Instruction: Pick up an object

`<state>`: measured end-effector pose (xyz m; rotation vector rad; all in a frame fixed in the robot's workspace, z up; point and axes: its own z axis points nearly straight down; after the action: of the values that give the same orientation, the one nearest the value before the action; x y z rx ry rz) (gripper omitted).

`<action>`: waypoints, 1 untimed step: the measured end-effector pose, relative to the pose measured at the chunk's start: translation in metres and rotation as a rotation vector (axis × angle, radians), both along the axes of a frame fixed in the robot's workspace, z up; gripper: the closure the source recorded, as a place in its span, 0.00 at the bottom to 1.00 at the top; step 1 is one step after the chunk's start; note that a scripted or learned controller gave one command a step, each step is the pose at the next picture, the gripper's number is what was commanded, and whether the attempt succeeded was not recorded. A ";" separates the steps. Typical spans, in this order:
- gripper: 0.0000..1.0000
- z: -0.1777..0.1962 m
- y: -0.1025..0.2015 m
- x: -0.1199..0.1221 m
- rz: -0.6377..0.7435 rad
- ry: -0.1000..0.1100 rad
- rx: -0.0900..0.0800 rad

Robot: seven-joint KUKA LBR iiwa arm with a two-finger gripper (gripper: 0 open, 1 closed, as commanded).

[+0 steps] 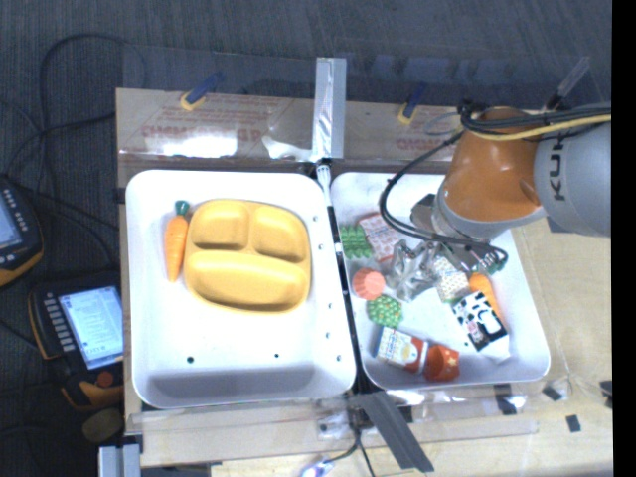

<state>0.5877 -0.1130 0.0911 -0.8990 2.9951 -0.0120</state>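
My gripper hangs low in the right bin, under the orange wrist band. Just left of it lies a pink round piece, with a green dotted piece below that. A green block and a pink-and-white packet lie near the bin's upper left. On the gripper's right are a pale speckled piece, a small orange carrot and a black-and-white carton. A red-and-white bottle lies near the front. I see nothing held.
The left bin holds a yellow compartment tray with an orange carrot beside its left edge. A metal divider strip stands behind the bins. Handheld devices lie off the bench at far left.
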 end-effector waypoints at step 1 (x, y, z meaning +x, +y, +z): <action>0.00 -0.002 0.000 -0.001 0.000 0.003 0.001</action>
<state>0.5867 -0.1130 0.0895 -0.8997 2.9980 -0.0096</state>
